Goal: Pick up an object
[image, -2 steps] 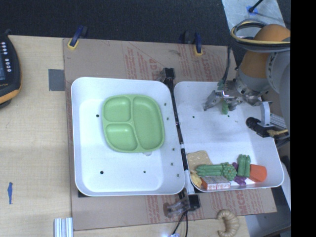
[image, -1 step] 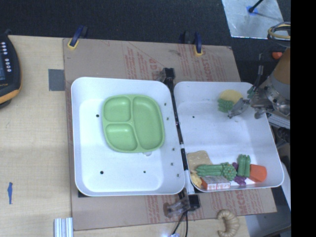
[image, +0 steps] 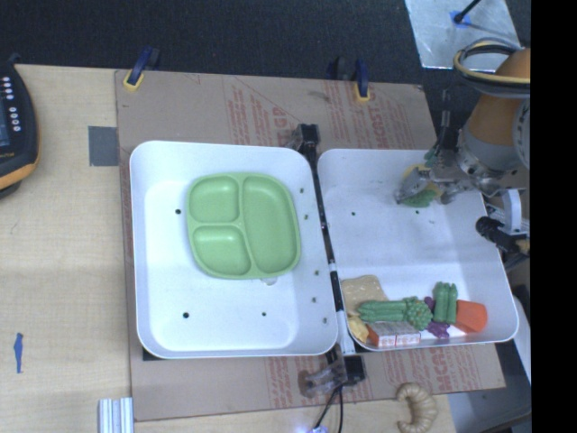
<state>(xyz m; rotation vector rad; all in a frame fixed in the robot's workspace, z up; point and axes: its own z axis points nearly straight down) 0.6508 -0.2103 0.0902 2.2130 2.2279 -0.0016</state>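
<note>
A cardboard sheet [image: 270, 106] covers the bench, held by a yellow clamp [image: 138, 69] and a blue clamp [image: 361, 79] along its upper edge. A black handheld controller [image: 13, 124] sits at far left, with grey tape [image: 103, 145] nearby.

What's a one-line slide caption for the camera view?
KUKA gripper low in the right bin over a small green item, toys piled at its near edge, green divided plate in the left bin.

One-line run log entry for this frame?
arm: over right bin | gripper: low at its far side, on small green object | grasp: unconfirmed | toy pile: near edge | green plate: left bin
</note>
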